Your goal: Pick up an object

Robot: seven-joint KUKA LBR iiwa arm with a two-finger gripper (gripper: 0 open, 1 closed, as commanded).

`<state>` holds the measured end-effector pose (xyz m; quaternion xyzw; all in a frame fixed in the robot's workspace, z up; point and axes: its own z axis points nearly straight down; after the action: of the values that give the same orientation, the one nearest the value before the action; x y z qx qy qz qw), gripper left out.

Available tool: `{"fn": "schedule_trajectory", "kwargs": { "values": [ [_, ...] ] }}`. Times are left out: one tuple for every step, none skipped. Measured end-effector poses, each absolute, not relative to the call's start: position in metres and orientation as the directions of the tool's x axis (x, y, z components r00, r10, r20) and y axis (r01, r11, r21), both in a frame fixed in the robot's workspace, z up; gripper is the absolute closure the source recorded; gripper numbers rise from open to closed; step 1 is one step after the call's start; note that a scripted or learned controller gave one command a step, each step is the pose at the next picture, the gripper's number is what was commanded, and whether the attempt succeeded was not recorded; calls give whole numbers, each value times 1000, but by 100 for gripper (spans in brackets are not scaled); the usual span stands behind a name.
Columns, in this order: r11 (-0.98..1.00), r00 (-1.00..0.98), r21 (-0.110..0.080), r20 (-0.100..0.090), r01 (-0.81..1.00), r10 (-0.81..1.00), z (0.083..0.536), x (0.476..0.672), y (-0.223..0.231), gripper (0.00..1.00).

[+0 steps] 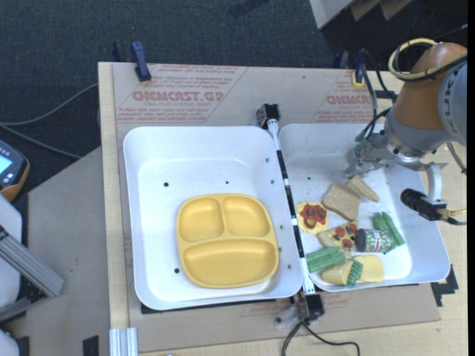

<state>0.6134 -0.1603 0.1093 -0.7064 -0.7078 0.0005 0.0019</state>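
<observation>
Toast wedge (364,188) was the toy food nearest our gripper (361,163), so we judged it the thing to pick up. It lay in the right bin (319,143), just past the middle toward 1 o'clock, touching the bigger bread slice (341,200). Our gripper hung just above it, toward 12 o'clock. We could not tell if our hand was clenched or let go, and we saw nothing in it. We guessed we were at the reaching step, with the grab not yet done. Next we would need to go straight down and close on the wedge alone.

Other toys crowded the bin toward 6 o'clock: a pizza piece (312,214), a small can (374,240), green beans (388,228), a green pepper (325,258) and something yellow (369,269). The bread slice could get in our way. The left bin (148,154) held a yellow tray (226,239), well apart.
</observation>
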Motion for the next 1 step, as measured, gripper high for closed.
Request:
{"fn": "schedule_trajectory", "kwargs": {
  "values": [
    [0,0,-1,1,1000,1000,109,614,-162,0]
  ]
}}
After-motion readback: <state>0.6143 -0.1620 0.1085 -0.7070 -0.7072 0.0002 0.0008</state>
